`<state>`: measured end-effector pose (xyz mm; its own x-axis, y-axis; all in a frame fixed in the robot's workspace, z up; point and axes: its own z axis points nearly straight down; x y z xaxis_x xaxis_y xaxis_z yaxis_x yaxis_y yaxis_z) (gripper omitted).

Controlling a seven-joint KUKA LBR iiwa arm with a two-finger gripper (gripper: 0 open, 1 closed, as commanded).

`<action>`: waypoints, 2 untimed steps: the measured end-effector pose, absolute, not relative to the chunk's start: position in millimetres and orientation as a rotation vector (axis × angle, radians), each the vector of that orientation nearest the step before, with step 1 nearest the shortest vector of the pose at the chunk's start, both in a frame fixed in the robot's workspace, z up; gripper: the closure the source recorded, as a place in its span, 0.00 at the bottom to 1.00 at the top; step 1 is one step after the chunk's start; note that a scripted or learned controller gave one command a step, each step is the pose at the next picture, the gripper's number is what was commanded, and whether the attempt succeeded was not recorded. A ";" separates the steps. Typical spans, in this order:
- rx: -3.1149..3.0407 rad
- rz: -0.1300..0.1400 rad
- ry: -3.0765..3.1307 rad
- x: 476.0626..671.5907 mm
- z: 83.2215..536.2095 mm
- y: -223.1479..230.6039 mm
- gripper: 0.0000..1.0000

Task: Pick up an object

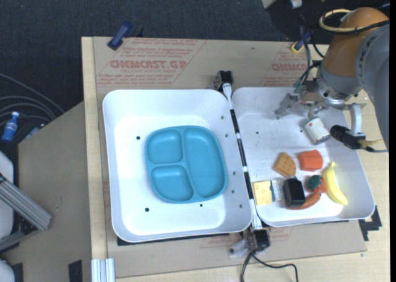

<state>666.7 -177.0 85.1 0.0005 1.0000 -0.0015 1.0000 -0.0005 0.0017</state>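
One camera sits high above the bench (185, 58) and looks down at a slant. It is far enough back to see both white bins, the left bin (124, 114) and the right bin (260, 104), plus dark floor beyond the bench.

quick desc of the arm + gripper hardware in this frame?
The arm has a grey shell with an orange band above the wrist. A yellow cable loops over its top, and thin wires run down its left side. The gripper is bare grey metal, small and angular, mounted under a round silver wrist flange.
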 end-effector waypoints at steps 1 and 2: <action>2.222 -0.001 2.224 666.7 85.1 -142.9 0.00; 2.220 0.001 2.223 667.3 95.6 -142.8 1.00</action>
